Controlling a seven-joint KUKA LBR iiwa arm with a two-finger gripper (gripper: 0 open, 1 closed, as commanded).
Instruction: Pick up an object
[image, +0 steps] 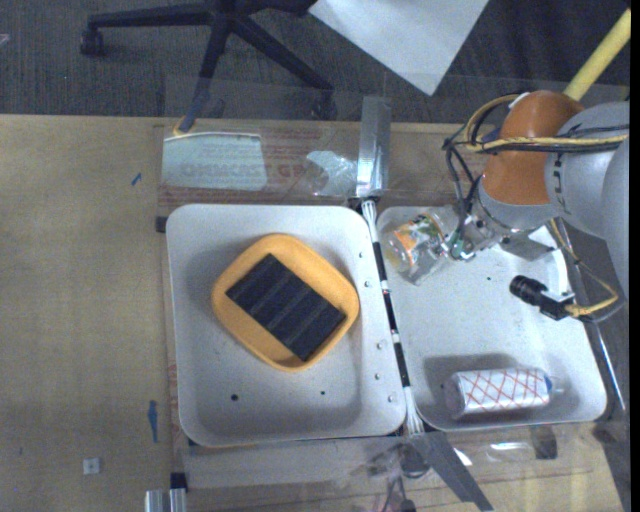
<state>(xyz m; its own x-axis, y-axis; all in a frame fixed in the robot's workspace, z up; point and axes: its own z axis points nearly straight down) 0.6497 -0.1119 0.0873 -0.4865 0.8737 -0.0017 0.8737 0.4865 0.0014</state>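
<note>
While my pincer (452, 245) sits low at the far left corner of the right bin (590, 395), it is right against a small clear-wrapped object (415, 242) with orange and green markings, which lies hard up by the bin's left wall. I cannot tell how the pincer is set, because my wrist and its cables cover the working end, and I see nothing that proves the object is caught. That is the first risk as I judge it: I may lift and bring up nothing, since the wrapping looks slick and crumpled and could slide away. The corner is the second risk, for the wall and the divider between the bins leave little room, and a push could wedge the object against the wall or tip it over into the left bin (190, 400). A roll with a red lattice pattern (497, 389) lies along the near edge of the right bin, well apart from my reach, and an orange tray with a dark ribbed insert (285, 300) rests in the middle of the left bin. Neither should be disturbed unless I swing wide on the way up.
</note>
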